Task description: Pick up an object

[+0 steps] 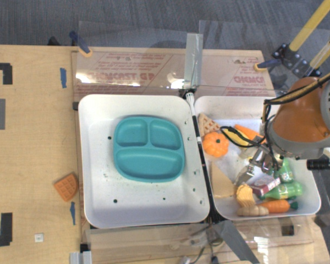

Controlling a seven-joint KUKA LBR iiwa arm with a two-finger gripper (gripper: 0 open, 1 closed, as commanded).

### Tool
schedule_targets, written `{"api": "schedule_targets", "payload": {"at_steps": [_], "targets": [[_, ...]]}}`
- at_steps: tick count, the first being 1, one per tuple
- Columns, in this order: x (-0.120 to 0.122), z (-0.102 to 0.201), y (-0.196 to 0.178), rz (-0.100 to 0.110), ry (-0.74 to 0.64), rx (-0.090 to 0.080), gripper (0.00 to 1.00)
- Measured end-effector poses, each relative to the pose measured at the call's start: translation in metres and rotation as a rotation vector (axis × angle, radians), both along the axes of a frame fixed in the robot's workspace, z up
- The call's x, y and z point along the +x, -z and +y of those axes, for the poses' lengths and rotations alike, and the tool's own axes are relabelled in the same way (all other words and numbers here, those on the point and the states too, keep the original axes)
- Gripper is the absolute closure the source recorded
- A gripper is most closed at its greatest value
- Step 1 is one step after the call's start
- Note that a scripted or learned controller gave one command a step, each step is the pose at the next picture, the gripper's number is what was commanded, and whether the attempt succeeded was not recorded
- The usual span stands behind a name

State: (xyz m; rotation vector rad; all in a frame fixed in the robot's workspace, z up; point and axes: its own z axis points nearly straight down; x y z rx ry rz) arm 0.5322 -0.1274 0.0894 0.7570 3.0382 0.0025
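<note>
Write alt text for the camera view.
A grey arm with an orange band reaches into the right bin, its gripper low among toy foods, including a small pumpkin. The left bin holds a teal divided plate.

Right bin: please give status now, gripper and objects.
Gripper low inside right bin, fingers unclear. Nothing seen held. Green bottle, carrot, small pumpkin crowd around it.

I see bright, even overhead light; glare streaks the clear panels (154,73) behind the tool (258,166), soft shadows, slight blur throughout.
</note>
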Motion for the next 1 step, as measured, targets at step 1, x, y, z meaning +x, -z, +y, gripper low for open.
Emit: {"api": "schedule_targets", "payload": {"at_steps": [1], "targets": [[-0.0487, 0.0143, -0.0004, -0.003, 0.021, 0.000, 0.00]]}}
